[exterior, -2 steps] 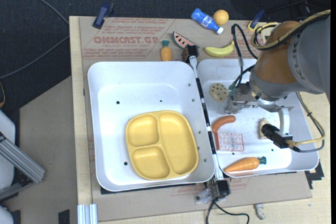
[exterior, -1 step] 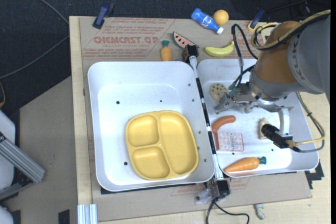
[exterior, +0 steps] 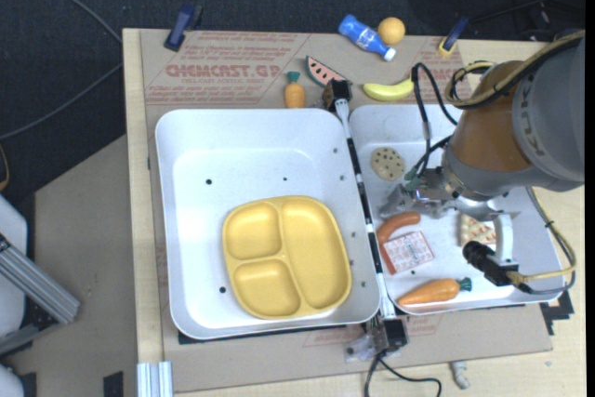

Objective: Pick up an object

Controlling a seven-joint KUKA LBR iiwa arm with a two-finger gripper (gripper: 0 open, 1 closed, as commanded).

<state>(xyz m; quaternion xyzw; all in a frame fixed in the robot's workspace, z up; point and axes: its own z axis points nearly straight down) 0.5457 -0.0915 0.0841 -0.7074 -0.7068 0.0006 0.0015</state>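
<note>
The gripper (exterior: 416, 196) hung low in the right bin (exterior: 530, 242), just above the sausage (exterior: 400, 224). I cannot tell whether it was wide or narrow. Nothing looked lifted; the sausage, card (exterior: 406, 251) and carrot (exterior: 433, 292) lay in the bin, so picking remained.

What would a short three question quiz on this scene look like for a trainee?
1. True or false: the yellow plate lies in the left bin.
2. Which bin holds the carrot? A left, B right.
3. Fill in: the banana lies on the ____ behind the right bin, outside both bins.

Key: 1 true. 2 B. 3 bench.
</note>
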